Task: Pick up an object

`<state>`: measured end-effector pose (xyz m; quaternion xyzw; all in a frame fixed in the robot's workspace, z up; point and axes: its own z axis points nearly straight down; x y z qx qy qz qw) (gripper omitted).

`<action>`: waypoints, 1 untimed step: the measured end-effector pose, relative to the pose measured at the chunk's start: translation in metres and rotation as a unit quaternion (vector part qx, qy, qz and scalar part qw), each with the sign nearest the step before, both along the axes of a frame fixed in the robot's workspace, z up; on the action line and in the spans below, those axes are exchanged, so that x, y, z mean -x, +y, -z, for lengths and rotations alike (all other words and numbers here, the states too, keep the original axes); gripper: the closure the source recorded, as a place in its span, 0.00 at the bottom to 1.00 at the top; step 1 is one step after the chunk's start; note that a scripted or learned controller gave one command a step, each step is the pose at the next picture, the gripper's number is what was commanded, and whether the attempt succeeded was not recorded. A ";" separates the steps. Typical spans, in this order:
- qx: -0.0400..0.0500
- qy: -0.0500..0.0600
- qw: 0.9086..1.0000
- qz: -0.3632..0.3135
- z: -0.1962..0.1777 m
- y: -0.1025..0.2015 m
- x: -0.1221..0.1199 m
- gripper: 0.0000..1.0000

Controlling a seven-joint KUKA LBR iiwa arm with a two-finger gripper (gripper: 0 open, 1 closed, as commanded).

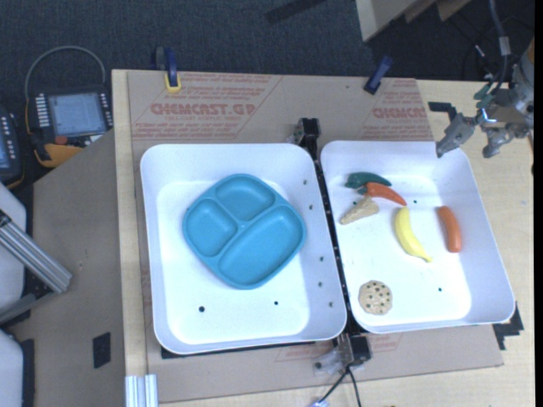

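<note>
So the right bin (475,227) has all the pickable stuff: a banana (411,235) roughly in the middle, a sausage-looking orange thing (450,228) just to its right, a carrot (386,194) and a dark green piece (366,180) at the far left of that bin, a beige wedge (359,212) touching or nearly touching the carrot's near side, and a cookie (374,297) off on its own near the front. They all look like toy food to me, so I'd guess light, stiff plastic and probably a bit slick, nothing fragile. The gripper (472,139) is hanging at the far right corner of that bin, over the rim, fingers spread open and nothing between them. If I had to choose, the banana or the sausage look easiest: both lie flat with clear floor around them, so pinch across the narrow middle, not end to end. The banana's curve might make it roll or squirt out if the hold is off centre. The cookie is flat and low, which seems harder to get fingers under. The carrot/green/wedge cluster is crowded, so fingers would likely bump a neighbour. Room-wise, the sausage sits fairly near the right wall but not against it, and the bin's middle is open. The left bin (170,312) just has a blue divided plate (244,242), well apart from all this.
</note>
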<state>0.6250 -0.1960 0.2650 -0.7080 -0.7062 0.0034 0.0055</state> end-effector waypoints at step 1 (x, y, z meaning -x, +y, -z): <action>0.001 -0.006 1.000 -0.001 -0.007 0.001 -0.002 0.00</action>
